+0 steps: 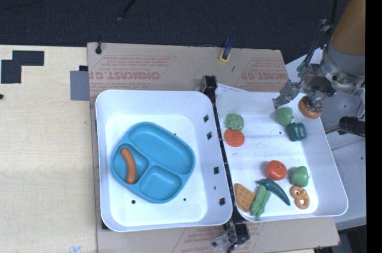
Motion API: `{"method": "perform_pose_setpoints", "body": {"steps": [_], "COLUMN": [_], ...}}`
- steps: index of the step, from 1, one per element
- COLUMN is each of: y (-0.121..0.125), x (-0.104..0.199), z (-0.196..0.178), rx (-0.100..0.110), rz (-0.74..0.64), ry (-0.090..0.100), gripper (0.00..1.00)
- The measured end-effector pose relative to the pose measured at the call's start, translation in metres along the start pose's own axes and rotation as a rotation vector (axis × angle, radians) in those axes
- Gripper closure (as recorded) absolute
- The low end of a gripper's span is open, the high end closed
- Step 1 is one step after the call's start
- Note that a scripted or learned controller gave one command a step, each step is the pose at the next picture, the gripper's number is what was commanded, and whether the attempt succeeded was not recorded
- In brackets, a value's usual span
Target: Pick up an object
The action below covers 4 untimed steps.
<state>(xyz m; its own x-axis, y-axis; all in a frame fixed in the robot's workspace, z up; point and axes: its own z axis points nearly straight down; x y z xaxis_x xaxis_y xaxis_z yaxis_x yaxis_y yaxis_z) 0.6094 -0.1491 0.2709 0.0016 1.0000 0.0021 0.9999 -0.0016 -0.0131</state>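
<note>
Round brown donut sits beneath the jaws.

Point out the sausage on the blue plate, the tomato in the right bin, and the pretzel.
sausage (128,164), camera view, the middle of its orange length.
tomato (276,170), camera view, the centre of its red top.
pretzel (299,197), camera view, on its brown loop near the bin's lower right corner.

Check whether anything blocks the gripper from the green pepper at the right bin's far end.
Nothing visible does. The gripper hangs at the right bin's far corner, the green pepper just below it; a donut-like piece sits beside, not between.
</note>
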Motion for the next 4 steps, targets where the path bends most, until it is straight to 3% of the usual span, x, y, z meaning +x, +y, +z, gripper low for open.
{"method": "perform_pose_setpoints", "body": {"steps": [1, 3, 4], "y": [0.002, -0.008, -0.014], "x": [0.0, 0.006, 0.009], "z": [-0.007, 0.12, 0.165], "rx": [-0.012, -0.004, -0.006], "rz": [-0.002, -0.002, -0.001], "ry": [-0.002, 0.001, 0.0], "gripper": [0.0, 0.0, 0.0]}}
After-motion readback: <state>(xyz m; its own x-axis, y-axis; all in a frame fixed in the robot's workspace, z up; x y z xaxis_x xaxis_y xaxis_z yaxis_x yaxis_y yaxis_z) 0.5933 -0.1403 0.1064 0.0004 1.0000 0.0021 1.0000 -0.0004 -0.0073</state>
